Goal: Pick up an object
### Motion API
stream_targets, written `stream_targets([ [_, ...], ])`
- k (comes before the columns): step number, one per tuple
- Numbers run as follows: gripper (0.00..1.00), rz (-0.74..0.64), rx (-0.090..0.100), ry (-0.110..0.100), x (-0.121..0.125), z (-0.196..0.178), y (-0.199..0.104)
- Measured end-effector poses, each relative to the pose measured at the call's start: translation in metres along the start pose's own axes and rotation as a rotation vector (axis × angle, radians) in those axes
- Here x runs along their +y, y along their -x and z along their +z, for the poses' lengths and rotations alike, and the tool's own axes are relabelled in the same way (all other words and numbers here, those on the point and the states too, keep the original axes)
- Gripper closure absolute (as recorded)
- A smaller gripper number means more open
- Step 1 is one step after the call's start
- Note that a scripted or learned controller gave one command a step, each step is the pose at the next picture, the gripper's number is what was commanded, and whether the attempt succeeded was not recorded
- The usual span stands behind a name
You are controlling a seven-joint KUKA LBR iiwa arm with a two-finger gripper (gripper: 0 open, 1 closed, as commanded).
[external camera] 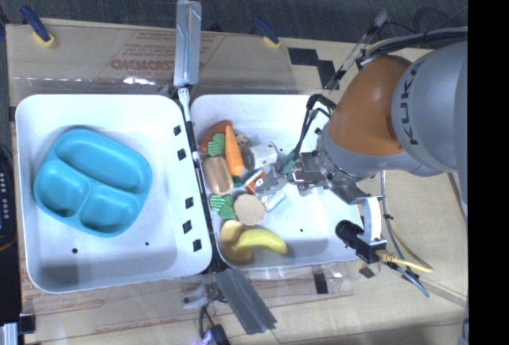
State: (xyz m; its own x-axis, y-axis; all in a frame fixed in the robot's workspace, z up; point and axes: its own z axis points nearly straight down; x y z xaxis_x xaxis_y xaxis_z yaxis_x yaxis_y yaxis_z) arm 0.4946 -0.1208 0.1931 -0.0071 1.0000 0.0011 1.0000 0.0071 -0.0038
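Observation:
The right bin (262,109) holds a cluster of toy foods along its left side. An orange carrot (233,149) lies beside a tan hot dog bun (216,174). A round beige piece (249,210) sits below them, and a yellow banana (261,239) lies at the bin's front. A small white packet with red marks (264,188) lies in the middle. My gripper (280,173) reaches in from the right, low over the packet and close to the carrot. Its fingers are hard to make out against the clutter.
The left bin (48,256) holds a blue divided plate (91,180). A grey divider bar (188,41) stands between the bins at the back. The arm's orange band (366,109) and grey body cover the right bin's right side.

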Motion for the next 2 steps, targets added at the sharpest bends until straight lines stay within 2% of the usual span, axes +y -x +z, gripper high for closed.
stream_targets([
  [1,0.00,-0.252,-0.006,0.013,0.0597,0.0962,0.0002],
  [2,1.00,-0.255,-0.001,0.004,0.0571,0.0906,-0.0014],
])
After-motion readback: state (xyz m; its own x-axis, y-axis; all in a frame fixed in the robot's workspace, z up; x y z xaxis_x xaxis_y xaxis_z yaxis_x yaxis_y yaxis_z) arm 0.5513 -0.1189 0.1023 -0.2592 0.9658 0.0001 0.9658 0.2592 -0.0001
